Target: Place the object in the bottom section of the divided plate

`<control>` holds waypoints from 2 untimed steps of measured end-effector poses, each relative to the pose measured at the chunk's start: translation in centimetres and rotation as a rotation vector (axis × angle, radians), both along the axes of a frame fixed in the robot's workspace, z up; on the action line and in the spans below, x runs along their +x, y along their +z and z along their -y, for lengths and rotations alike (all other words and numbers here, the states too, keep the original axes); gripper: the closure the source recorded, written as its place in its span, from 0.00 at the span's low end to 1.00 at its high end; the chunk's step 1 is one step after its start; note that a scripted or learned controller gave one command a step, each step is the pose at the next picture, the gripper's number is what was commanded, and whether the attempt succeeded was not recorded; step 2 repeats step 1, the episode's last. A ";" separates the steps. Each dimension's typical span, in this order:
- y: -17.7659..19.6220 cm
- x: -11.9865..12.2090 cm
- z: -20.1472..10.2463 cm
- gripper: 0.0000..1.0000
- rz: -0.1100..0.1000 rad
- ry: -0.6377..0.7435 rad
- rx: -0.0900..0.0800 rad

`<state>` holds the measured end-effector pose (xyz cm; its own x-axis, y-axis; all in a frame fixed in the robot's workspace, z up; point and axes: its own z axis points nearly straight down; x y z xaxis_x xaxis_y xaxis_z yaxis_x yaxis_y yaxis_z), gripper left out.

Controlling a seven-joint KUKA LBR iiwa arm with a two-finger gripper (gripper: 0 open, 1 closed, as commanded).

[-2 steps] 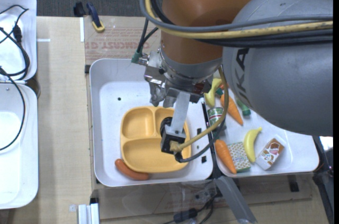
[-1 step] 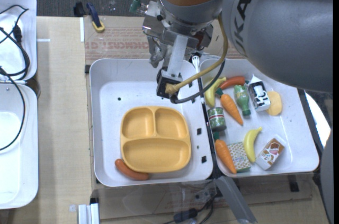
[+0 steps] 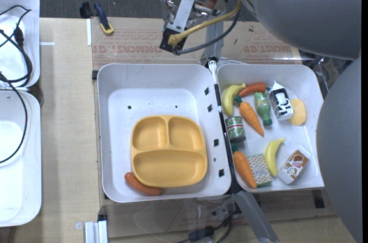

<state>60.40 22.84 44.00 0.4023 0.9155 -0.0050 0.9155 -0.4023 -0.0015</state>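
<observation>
A yellow divided plate [image 3: 168, 151] lies in the left white bin [image 3: 115, 121], with two small sections at the back and one wide bottom section [image 3: 170, 167] showing bare yellow. An orange-red sausage [image 3: 142, 184] rests on the bin floor against the plate's front left rim. The arm reaches in over the back of the bins. Its gripper [image 3: 210, 51] hangs above the back edge where the two bins meet, well away from the plate. I see nothing between its fingers.
The right bin [image 3: 313, 138] holds two bananas [image 3: 230, 98], carrots [image 3: 251, 117], a green bottle [image 3: 263, 107], a can [image 3: 234, 129] and small cartons [image 3: 293, 166]. White trays with black cables [image 3: 14, 58] stand at the far left. A blue and yellow tool [image 3: 102, 19] lies behind the bins.
</observation>
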 end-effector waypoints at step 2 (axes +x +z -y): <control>-0.1 5.5 0.0 1.00 -0.001 -0.135 0.000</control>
